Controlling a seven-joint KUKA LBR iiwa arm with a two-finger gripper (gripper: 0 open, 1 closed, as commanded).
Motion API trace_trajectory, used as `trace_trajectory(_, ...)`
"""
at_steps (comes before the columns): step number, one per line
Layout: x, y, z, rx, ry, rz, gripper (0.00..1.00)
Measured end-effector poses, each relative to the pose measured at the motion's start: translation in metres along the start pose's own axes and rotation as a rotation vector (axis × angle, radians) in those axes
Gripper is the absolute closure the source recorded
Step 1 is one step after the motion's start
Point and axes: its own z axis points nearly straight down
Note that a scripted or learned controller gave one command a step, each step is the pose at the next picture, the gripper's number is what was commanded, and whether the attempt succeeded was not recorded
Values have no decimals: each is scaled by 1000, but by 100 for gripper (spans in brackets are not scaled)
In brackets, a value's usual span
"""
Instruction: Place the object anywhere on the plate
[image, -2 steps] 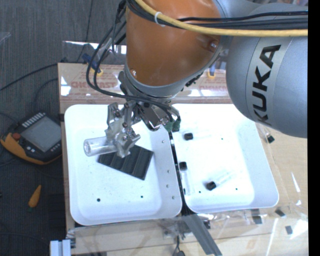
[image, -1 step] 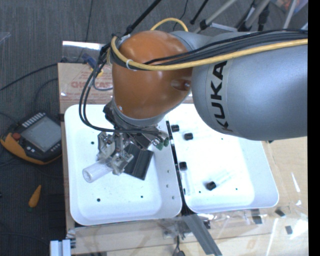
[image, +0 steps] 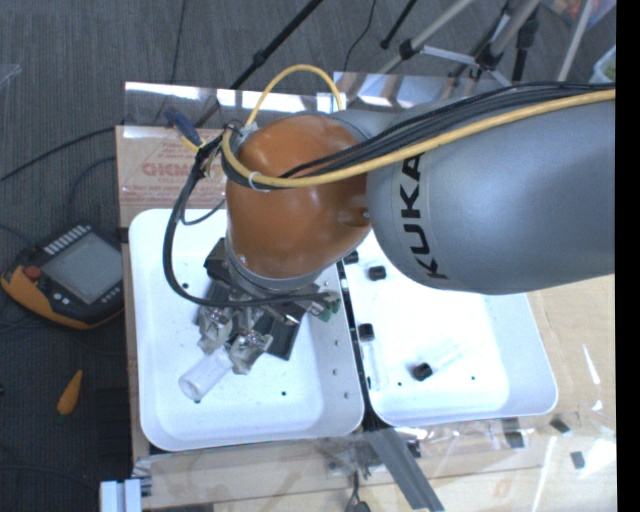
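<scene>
reaching in from the right, the grey kuka arm (image: 500, 190) with its orange rounded band (image: 290, 200) hangs over the left shallow white bin (image: 160, 420), and the metal two-finger gripper (image: 228, 345) points down and toward the lower left of the camera view. at its tips lies a small clear plastic tube with a whitish end (image: 205, 377), inside the left bin, in its lower left part. the long axis of this tube runs on a diagonal, from lower left to upper right; its lower left end points to the near left corner of the bin and its upper right end goes in at the fingertips. the tube seems to touch the fingertips, but from this angle i cannot tell whether the fingers close on it or only stand beside it, and i cannot tell whether it rests on the bin floor or is a little lifted. black and yellow cables (image: 300, 75) loop over the wrist. in the right shallow white bin (image: 530, 400) there is a small black piece (image: 422, 372) just beside a pale clear thing (image: 447, 355), and some small dark pieces (image: 375, 271) lie near its left wall. on the floor at the left, well apart from the bins, rests a grey and orange handheld controller (image: 70, 275).
</scene>
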Motion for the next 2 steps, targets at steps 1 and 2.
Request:
trace_trajectory(1, 8, 2, -138, 0, -4, -247, 100)
trace_trajectory(2, 3, 6, -55, -2, -1, -511, 100)
